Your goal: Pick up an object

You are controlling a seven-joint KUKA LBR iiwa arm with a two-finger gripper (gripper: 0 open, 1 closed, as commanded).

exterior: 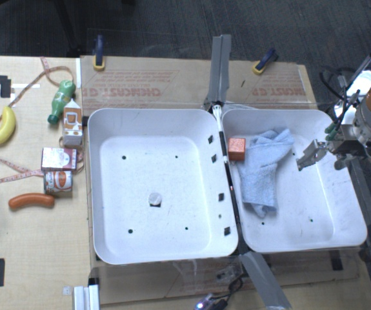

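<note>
Hovering claw [317, 154] parted, holding nothing; one blue cloth [264, 170], one orange block [237, 149], right bin [340, 234]

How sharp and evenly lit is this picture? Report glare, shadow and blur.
Camera view: even, soft light; the left bin and right bin are bright white without harsh glare. The blue cloth and orange block look fairly sharp, with faint shadows. The claw is slightly soft against the bin.

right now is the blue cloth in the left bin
No, the blue cloth lies in the right bin, beside the orange block; the left bin holds a small grey disc.
</note>
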